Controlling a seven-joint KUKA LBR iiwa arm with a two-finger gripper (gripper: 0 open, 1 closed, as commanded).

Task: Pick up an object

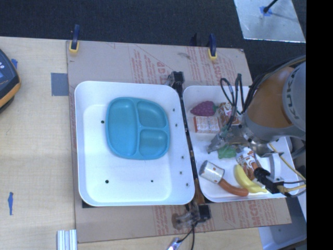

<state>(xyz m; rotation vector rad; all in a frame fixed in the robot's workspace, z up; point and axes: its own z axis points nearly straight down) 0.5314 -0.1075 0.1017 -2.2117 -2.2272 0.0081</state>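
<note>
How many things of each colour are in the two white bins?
Blue: 1, the divided plate in the left bin
Purple: 1, the grapes
Yellow: 1, the banana
Orange: 1, the carrot-like stick
Silver: 1, the can
Green: 1, a small piece
Total I can tell apart: 6

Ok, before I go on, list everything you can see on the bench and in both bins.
Left bin: 1, white, centre of bench.
Divided plate: 1, blue, in left bin.
Right bin: 1, white, beside the left one.
Grapes: 1 bunch, purple, top of right bin.
Carton: 1, red and white, below the grapes.
Can: 1, silver, bottom of right bin.
Sausage: 1, orange-red, bottom edge.
Banana: 1, yellow, above the sausage.
Clamps: 2, blue and yellow, board's top edge.
Arm: 1, grey and orange, over right bin.
Gripper: 1, dark, low in right bin.
</note>
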